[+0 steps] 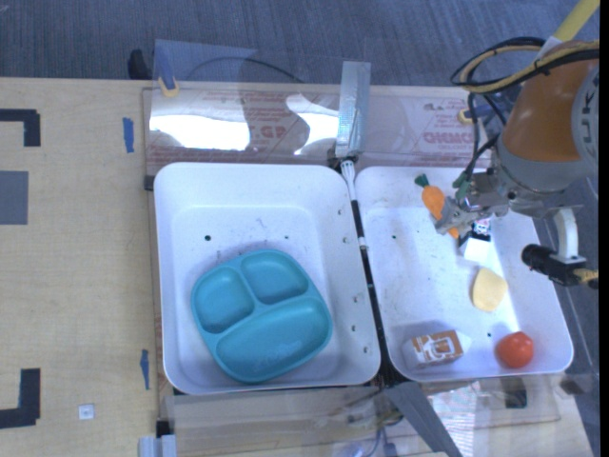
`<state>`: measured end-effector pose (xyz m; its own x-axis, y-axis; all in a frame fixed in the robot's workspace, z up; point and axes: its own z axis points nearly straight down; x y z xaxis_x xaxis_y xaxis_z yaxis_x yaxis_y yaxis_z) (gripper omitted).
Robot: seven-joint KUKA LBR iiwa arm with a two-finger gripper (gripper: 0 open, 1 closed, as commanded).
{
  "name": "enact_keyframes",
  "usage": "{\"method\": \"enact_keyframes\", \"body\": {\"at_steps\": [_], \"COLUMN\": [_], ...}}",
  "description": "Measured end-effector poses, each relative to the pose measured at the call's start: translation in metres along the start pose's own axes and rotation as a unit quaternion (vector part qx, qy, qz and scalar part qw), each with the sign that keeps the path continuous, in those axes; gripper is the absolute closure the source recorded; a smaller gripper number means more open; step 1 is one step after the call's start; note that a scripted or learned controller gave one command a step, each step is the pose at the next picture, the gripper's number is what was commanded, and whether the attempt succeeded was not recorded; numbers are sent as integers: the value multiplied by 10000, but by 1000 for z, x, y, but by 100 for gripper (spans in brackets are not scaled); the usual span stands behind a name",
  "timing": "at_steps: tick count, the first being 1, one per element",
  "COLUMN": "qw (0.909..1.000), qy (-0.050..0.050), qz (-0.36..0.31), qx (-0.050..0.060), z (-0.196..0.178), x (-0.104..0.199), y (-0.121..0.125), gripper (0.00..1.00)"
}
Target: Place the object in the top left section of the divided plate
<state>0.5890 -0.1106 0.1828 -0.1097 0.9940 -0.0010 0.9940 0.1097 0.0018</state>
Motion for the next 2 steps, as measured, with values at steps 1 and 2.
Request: {"method": "enact_keyframes", "body": {"at_steps": [1,2], "qw": [9975,9985], "qy": [0,5], "qz": [708,551], "qx": [-4,-12], "z": [95,95], "x": [-18,19], "y": [-57,-103], "gripper": [100,100]}}
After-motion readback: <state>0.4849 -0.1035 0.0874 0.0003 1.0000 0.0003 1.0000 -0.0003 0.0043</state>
